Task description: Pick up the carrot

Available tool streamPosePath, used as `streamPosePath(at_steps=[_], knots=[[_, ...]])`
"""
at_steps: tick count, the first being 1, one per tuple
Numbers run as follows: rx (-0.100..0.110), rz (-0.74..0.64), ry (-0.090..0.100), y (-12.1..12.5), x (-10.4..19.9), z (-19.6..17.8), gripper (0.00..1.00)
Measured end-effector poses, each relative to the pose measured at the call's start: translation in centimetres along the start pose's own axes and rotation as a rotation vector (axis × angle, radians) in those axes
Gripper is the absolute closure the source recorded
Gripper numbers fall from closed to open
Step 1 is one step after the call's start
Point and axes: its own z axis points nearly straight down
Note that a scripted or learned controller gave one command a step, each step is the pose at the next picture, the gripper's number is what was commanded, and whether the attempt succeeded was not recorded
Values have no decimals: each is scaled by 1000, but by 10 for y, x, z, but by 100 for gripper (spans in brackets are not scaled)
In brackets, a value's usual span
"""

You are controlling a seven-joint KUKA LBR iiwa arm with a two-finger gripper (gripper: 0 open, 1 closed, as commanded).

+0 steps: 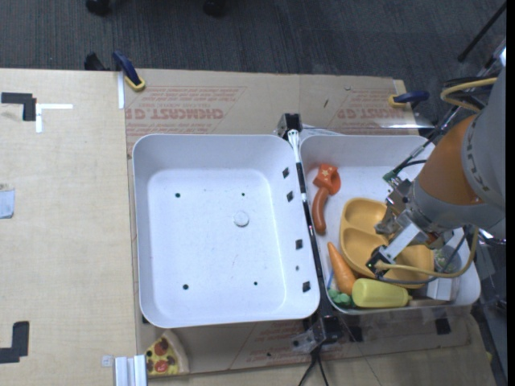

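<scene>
The carrot (pixel 339 268) is orange with a green top and lies along the left wall of the right bin (pixel 366 145), near its front corner, tip pointing away from me. My gripper (pixel 397 233) hangs over the yellow bowls (pixel 360 220) in the middle of that bin, to the right of the carrot and apart from it. Nothing shows held in it.
A yellow block (pixel 380 293) lies just right of the carrot's green end. A reddish sausage (pixel 319 211) and an orange toy (pixel 327 178) sit farther back by the same wall. The left bin (pixel 146 215) stands beside it. A pizza slice toy (pixel 163 356) lies on the bench in front.
</scene>
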Motion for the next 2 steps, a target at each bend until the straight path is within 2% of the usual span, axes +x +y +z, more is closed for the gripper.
streamPosePath(at_steps=[1, 2], knots=[[40, 175, -47, -51, 36, -107, 100], [40, 175, -47, -51, 36, -107, 0]])
